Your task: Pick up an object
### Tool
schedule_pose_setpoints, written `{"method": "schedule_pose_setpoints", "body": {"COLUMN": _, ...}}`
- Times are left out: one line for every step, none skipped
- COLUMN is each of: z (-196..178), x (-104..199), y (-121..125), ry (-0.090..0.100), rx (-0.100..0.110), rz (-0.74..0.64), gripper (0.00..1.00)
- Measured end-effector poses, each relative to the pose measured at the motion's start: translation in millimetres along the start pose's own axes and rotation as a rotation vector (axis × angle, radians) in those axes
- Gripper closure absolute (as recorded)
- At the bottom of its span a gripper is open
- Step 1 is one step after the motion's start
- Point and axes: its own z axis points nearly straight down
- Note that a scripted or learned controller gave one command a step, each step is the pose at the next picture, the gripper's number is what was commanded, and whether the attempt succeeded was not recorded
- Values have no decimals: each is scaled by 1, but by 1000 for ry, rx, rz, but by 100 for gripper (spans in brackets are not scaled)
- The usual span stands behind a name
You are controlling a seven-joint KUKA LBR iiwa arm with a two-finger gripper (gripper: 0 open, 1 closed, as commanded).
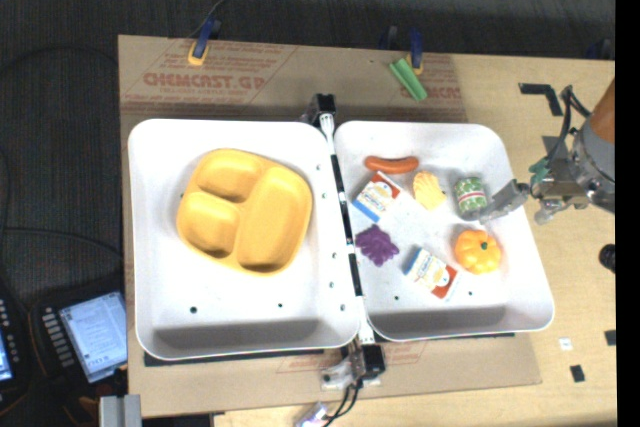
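Orange pumpkin (478, 251) sits in the right bin (520, 300), near its right wall. My gripper (520, 196) hangs just above-right of the pumpkin; I cannot tell its state.

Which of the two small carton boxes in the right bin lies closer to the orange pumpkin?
The carton at the bin's front lies just left of the pumpkin. The other carton sits farther back, below the hot dog.

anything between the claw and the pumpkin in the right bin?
Nothing visible. The claw sits at the right bin's right rim, with the orange pumpkin just below and to its left. The green can lies beside the claw, off that line.
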Motion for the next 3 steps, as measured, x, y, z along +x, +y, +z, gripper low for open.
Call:
{"method": "schedule_pose_setpoints", "body": {"z": 133, "x": -2, "y": -24, "ry": 1, "rx": 1, "rz": 1, "gripper": 0}}
{"method": "schedule_pose_setpoints", "body": {"z": 123, "x": -2, "y": -23, "ry": 1, "rx": 1, "rz": 1, "gripper": 100}}
{"method": "schedule_pose_setpoints", "body": {"z": 123, "x": -2, "y": -23, "ry": 1, "rx": 1, "rz": 1, "gripper": 0}}
